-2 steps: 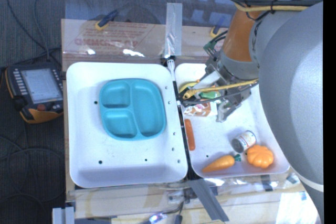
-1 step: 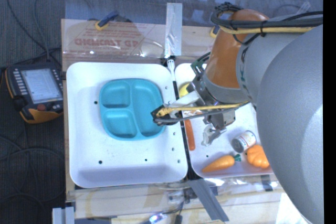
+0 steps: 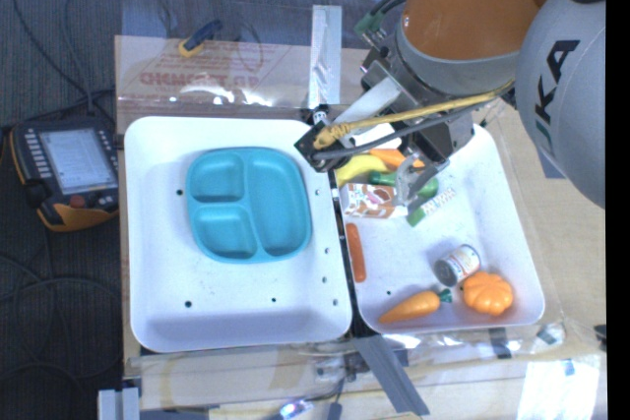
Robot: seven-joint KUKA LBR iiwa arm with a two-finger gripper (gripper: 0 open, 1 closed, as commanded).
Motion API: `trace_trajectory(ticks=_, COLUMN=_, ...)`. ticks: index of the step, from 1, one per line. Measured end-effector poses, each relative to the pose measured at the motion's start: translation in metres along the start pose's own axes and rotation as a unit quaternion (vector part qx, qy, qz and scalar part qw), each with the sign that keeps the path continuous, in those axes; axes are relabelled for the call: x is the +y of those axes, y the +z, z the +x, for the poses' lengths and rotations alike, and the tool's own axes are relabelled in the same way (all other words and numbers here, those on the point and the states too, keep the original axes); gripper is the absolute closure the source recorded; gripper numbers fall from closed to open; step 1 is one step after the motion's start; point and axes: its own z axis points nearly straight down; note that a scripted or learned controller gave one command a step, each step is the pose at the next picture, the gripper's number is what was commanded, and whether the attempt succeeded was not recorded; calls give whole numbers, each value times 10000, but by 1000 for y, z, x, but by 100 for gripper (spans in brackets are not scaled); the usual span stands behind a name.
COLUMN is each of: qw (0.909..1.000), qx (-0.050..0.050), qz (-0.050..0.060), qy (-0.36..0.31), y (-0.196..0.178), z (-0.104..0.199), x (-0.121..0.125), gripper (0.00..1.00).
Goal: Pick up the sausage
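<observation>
The sausage point(image 3: 355, 251) is a thin reddish-orange stick lying lengthwise against the left wall of the right bin point(image 3: 522, 241). My gripper point(image 3: 421, 160) hangs over the back of that bin, above a yellow banana point(image 3: 362, 168) and a green item point(image 3: 408, 184). It is up and to the right of the sausage and apart from it. The wrist and a yellow cable hide the gripper's lower end.
The right bin also holds a printed packet point(image 3: 372, 201), a small can point(image 3: 458, 264), a carrot point(image 3: 411, 306) and an orange pumpkin point(image 3: 489, 294). A blue divided plate point(image 3: 246, 204) sits in the left bin point(image 3: 157, 310). A handheld pendant point(image 3: 64, 169) lies off the bench at left.
</observation>
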Motion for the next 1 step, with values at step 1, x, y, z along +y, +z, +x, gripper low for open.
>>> trace_trajectory(ticks=1, qw=9980, qx=-5, qz=-4, qy=639, y=0, z=0, x=0, gripper=0)
